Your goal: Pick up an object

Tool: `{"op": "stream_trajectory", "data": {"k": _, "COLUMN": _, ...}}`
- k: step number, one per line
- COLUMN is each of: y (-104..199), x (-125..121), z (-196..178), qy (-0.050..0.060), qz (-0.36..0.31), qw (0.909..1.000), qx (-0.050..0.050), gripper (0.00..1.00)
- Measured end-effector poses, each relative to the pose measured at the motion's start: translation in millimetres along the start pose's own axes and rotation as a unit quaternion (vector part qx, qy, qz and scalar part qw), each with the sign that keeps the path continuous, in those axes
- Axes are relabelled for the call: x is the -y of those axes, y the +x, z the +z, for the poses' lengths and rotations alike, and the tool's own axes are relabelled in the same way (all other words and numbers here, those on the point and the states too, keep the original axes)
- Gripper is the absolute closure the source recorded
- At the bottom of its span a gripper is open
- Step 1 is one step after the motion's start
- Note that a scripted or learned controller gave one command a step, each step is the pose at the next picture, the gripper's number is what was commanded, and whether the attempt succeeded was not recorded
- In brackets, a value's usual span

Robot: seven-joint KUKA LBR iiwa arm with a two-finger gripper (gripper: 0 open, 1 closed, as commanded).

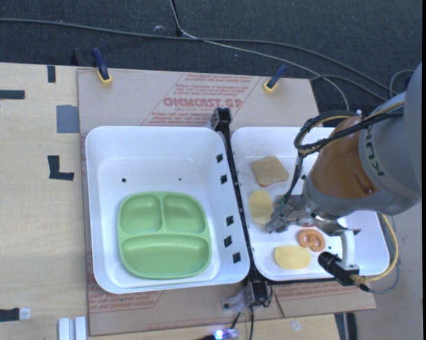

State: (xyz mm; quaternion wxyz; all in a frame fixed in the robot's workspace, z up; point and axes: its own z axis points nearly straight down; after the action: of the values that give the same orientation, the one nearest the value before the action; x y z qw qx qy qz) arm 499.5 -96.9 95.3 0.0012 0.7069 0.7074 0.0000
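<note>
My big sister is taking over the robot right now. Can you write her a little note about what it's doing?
End effector: down low in the right bin, beside the pale yellow piece. Nothing can be seen held in it.
Right bin also has the toast-coloured slice, the yellow piece near the front and the orange ring-shaped piece.
Left bin: the green divided plate lies flat inside.
Done: arm has reached into the right bin.
Left: nothing picked up yet; it must grab one object and lift it.
</note>
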Motion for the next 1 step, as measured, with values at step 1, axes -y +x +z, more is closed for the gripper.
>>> {"op": "stream_trajectory", "data": {"k": 1, "y": -6.0, "x": 1.4, "z": -60.6, "qy": -0.001, "qz": 0.0, "qw": 1.0, "qx": 0.0, "gripper": 1.0}}
